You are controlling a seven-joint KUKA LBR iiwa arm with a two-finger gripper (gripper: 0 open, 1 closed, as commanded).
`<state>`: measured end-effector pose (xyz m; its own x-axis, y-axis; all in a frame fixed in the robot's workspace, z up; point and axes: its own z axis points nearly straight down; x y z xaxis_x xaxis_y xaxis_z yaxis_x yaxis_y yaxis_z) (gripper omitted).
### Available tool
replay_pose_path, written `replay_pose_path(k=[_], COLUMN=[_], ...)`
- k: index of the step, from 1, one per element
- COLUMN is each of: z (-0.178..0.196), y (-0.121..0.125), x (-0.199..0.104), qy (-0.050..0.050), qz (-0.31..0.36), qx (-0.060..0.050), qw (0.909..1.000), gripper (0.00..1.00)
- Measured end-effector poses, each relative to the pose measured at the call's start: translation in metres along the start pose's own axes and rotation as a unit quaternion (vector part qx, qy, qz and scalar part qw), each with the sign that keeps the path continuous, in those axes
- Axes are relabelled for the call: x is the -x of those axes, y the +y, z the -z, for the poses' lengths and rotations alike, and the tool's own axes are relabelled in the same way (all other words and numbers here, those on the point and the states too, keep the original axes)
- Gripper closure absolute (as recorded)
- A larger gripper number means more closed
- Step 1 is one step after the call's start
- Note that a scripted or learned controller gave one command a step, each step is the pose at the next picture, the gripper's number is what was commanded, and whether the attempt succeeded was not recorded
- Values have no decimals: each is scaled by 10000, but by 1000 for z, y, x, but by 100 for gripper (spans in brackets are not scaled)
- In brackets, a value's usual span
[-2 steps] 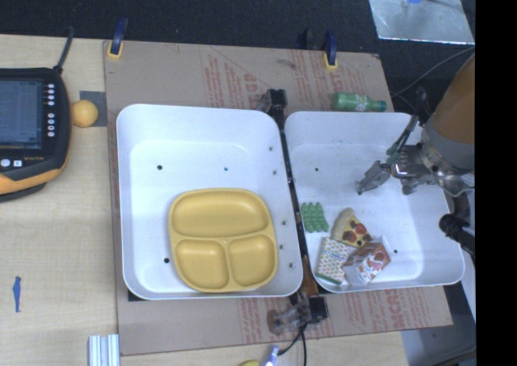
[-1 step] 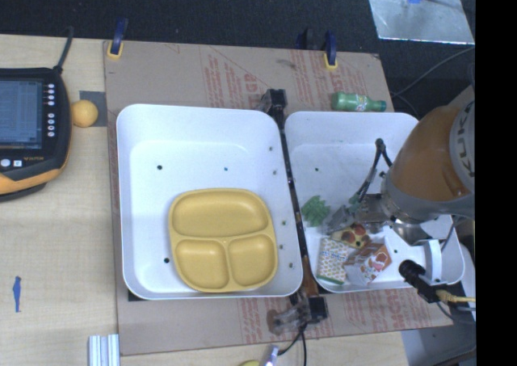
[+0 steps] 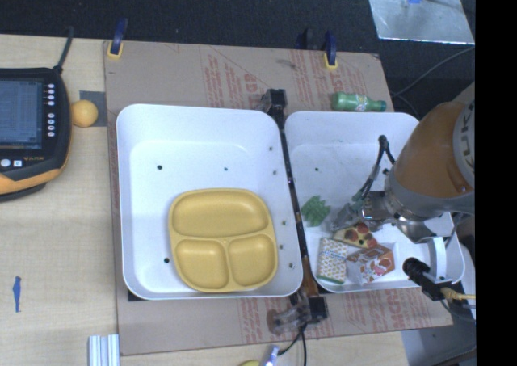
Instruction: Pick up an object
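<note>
Nearest the cam, at the bottom edge: a clamp point(image 3: 300, 314) where the two bins meet. Far left on the table point(image 3: 48, 275) sits a teach pendant point(image 3: 26, 132) w/ an orange ball point(image 3: 84, 112) just beside it. Next, the left bin point(image 3: 145, 146), holding a yellow divided tray point(image 3: 223, 237). Then the right bin point(image 3: 339, 134), where the pickable stuff is bunched in the near half: a green leafy toy point(image 3: 314, 210) by the left wall, a patterned packet point(image 3: 332, 260), a pizza-slice toy point(image 3: 355, 235) and a small red-and-white carton point(image 3: 373, 262), all touching or nearly so. A green bottle point(image 3: 358, 102) lies outside, behind that bin. Far right, the arm point(image 3: 432, 166) leans over the bin, its claw point(image 3: 361, 209) low, just above the pizza slice; can't tell if it's wide or narrow, and nothing visibly held. Judgement: approach phase. To do it well, drop straight onto one item, prob. the pizza slice, keep off its neighbours, and close only once the item is between the tips.
</note>
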<state>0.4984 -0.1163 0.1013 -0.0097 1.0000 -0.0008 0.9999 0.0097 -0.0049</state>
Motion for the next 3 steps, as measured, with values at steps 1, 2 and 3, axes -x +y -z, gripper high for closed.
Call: replay_pose_path(k=[1, 2, 3], z=[91, 123, 128], y=[33, 82, 35], x=[-83, -123, -149], qy=[12, 10, 2], qz=[-22, -30, -18], qx=[18, 13, 3], qw=[10000, 10000, 10000], gripper=[100, 100, 100])
